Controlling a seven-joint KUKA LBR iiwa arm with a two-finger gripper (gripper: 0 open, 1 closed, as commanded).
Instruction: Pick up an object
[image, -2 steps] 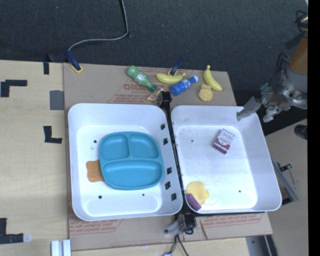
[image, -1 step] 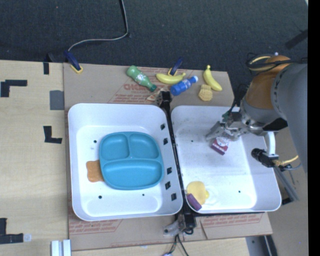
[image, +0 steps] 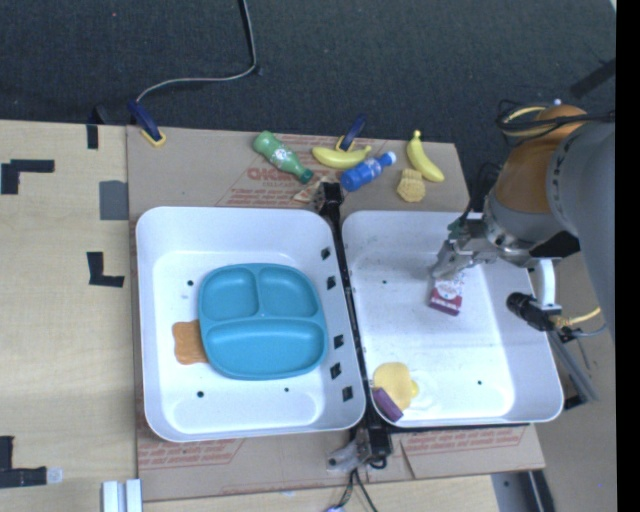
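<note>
The arm reached into the right bin (image: 500, 395), and the gripper (image: 452, 264) hung low over the bin floor. Directly under the fingertips, on the side toward the near edge of the bench, lay a small red and white packet (image: 447, 297). The tips seemed to touch its upper end or to stand just above it; I could not decide which. Whether the jaws were released or clenched, I cannot tell, because the wrist covered them from above.

By my judgement, the step in hand was the approach to the grasp, and the packet was not yet lifted, since it rested flat on the floor of the bin. The next move would call for a short descent with the jaws placed on both sides of the packet, then closing.

The packet looked a little longer than wide. Its long axis ran roughly from the jaws toward the near edge of the bin, slightly tilted. Which end was its top, I could not read.

Farther from the jaws, in the near corner, lay a yellow and purple object (image: 392, 386).
</note>
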